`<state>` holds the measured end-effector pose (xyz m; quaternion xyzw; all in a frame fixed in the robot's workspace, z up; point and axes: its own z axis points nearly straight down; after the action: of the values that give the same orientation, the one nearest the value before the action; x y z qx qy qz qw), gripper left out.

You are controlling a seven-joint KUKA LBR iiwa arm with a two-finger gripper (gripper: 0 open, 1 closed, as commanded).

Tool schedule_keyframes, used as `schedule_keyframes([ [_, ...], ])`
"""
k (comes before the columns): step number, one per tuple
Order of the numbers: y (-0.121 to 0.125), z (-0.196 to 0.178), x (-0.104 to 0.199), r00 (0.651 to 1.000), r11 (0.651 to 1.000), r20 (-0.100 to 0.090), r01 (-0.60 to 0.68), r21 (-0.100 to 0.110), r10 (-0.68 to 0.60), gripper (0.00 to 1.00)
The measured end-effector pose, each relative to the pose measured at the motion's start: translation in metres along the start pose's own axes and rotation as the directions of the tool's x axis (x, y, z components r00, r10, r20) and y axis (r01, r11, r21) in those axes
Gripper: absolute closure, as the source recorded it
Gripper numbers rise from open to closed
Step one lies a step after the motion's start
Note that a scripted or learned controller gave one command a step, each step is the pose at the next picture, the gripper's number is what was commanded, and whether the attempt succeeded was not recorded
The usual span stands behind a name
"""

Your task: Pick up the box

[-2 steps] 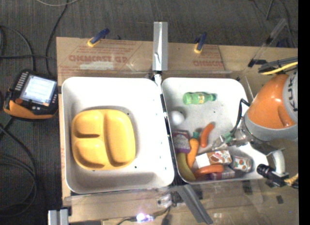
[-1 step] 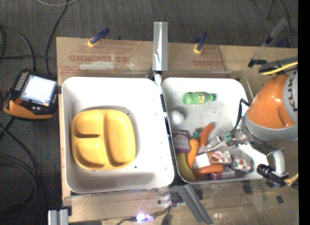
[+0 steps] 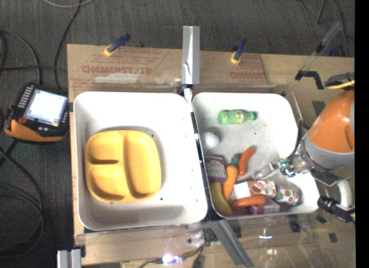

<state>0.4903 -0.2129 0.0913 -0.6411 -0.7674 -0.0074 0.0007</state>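
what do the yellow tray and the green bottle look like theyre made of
Tray: probably moulded plastic, smooth with a slight sheen; its three compartments have rounded, one-piece edges.
Bottle: likely translucent green plastic with a paler cap; the faint highlights along it suggest a glossy surface, but it is too small to be sure.

The box (image 3: pixel 255 189) is a small carton, mostly white with red and coloured printing on its upper face. It lies flat on the floor of the right bin (image 3: pixel 271 102), near that bin's front edge and toward its right half. Its long side runs roughly left to right, tilted a little. A carrot (image 3: pixel 229 181) touches its left end, a red sausage-shaped piece (image 3: pixel 249 202) lies just along its front edge, and a small printed packet (image 3: pixel 288 195) sits against its right end.
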Motion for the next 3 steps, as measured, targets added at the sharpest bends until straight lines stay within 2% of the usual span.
schedule_keyframes([
  [1,0.0023,0.0006,0.0178,0.996,0.997,0.023,-0.081,-0.008,0.081,0.0],
  [2,0.0042,-0.0091,0.019,0.997,0.997,0.022,-0.079,-0.011,0.079,1.0],
  [3,0.0041,-0.009,0.0191,0.997,0.997,0.022,-0.079,-0.01,0.079,0.0],
])
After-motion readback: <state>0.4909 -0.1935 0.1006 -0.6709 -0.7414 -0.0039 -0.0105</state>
